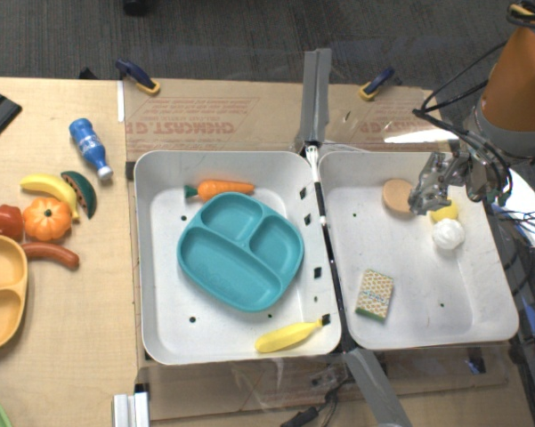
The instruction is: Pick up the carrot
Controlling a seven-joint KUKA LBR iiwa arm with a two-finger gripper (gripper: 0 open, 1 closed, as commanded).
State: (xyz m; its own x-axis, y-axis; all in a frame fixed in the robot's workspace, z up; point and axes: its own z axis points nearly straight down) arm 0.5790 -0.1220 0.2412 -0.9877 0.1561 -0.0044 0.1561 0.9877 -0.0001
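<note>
Orange carrot point(224, 188) with green tip. Teal plate point(240, 250). Yellow banana point(288, 336). White bins point(160, 327) (both alike). Tan disc point(397, 196), white ball point(448, 234), green patterned box point(375, 294). Blue bottle point(90, 148).

One fixed camera looks down at a slant from above the desk point(62, 345), framing both bins point(151, 265).

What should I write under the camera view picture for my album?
Carrot lies beside the teal plate in the left bin while the gripper hovers over the right bin.
</note>
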